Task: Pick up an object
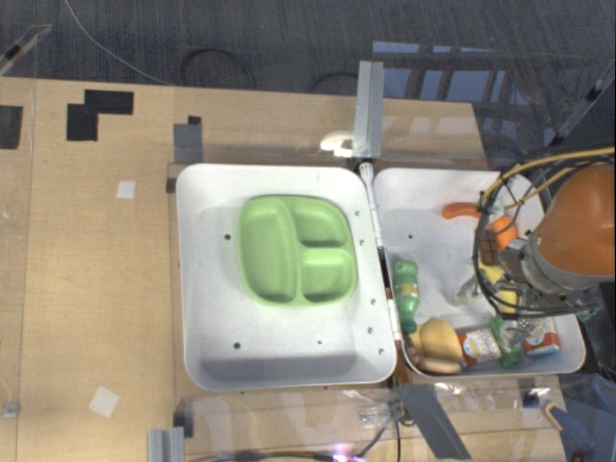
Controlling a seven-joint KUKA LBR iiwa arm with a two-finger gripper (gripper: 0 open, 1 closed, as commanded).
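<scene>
Two shallow white bins sit side by side on the wooden bench. The left bin holds one thing, a pale green divided tray with three compartments, lying flat a little above the bin's middle. The right bin is the busy one. Against its left wall lies one green bottle, stretched along the wall. Just below it, in the near left corner, rests one tan, rounded object that looks like a bread roll or a potato. Touching that on the right is one flat packet printed in red and white, running along the near wall, with something green at its right end that I cannot make out. Farther back, one small orange piece, carrot-like, lies apart on the bare floor of the bin. The arm's orange band and a bundle of cables hang over the bin's right side, and they cover the gripper, so I cannot tell how it stands or whether it has anything.
</scene>
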